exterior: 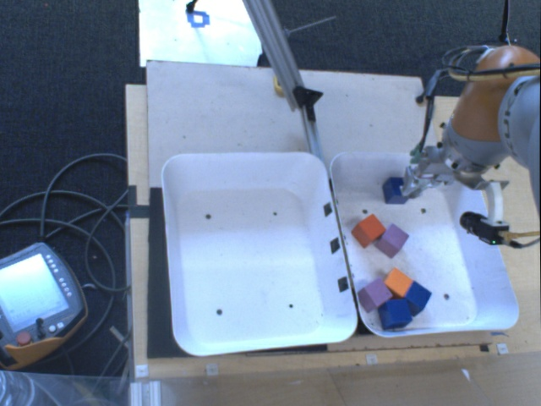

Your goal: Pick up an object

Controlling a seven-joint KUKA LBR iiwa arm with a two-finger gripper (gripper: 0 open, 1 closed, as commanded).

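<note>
The right bin (473, 311) holds several small blocks. A dark blue block (392, 191) lies near its back left corner. My gripper (415, 180) is low over the bin, right against that block's right side; I cannot see whether it grips it. An orange block (368, 229) and a purple block (392, 240) lie touching in the middle of the bin. Near the front edge sits a cluster: a purple block (374, 294), an orange block (398, 282) and two blue blocks (395, 313).
The left bin (182, 227) stands beside the right one. A slanted metal rod (275, 41) crosses the back of the bench down to the bins' shared edge. Cables and a teach pendant (34, 299) lie off the bench at the left.
</note>
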